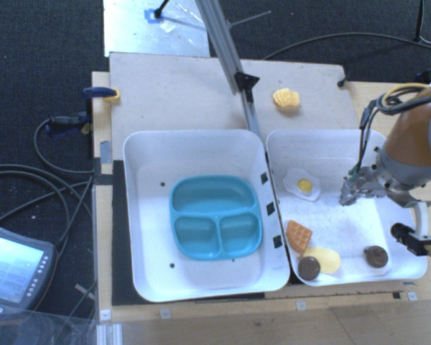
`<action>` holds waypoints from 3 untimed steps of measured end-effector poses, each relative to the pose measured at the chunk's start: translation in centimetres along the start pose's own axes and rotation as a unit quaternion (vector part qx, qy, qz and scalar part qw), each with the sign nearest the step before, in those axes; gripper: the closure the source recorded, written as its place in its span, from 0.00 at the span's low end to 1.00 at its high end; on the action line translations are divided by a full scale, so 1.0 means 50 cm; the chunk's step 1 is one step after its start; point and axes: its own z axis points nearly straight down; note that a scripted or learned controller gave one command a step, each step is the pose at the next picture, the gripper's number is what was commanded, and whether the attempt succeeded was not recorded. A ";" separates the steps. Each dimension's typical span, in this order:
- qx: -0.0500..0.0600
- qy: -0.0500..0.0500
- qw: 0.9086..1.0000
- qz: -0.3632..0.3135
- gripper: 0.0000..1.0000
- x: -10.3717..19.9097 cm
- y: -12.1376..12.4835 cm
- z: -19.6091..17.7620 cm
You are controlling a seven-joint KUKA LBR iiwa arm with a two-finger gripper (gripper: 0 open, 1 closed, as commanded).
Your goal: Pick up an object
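1. Pincer (pixel 349 191) low inside the right bin (pixel 330 144), on bare floor just right of the fried egg (pixel 302 186); too small and blurred to tell whether wide or narrow, and nothing seen between its tips.
2. Judged from this: nothing picked up yet, the whole grasp and lift left to do.
3. Nearest candidate the fried egg, flat on the bin floor to the left of the pincer.
4. Farther toward the front wall: waffle piece (pixel 298 235), yellow lump (pixel 326 259) touching a brown disc (pixel 308 267), and a second brown disc (pixel 376 256) apart by the right front corner.
5. Open floor between pincer and front cluster; far half of the bin also free for moving.
6. Edges to mind: divider between bins, close behind the egg and waffle; front rim tight against the lump and discs.
7. Left bin (pixel 147 192) with a blue tray (pixel 215 215); yellow toy (pixel 286 98) out on the worktop (pixel 172 92) beyond the bins.
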 end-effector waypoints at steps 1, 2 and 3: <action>-0.001 -0.001 1.000 -0.002 1.00 -0.008 0.003 -0.088; -0.002 -0.001 1.000 -0.002 1.00 -0.024 0.002 -0.211; -0.001 -0.001 1.000 -0.003 1.00 -0.024 0.005 -0.284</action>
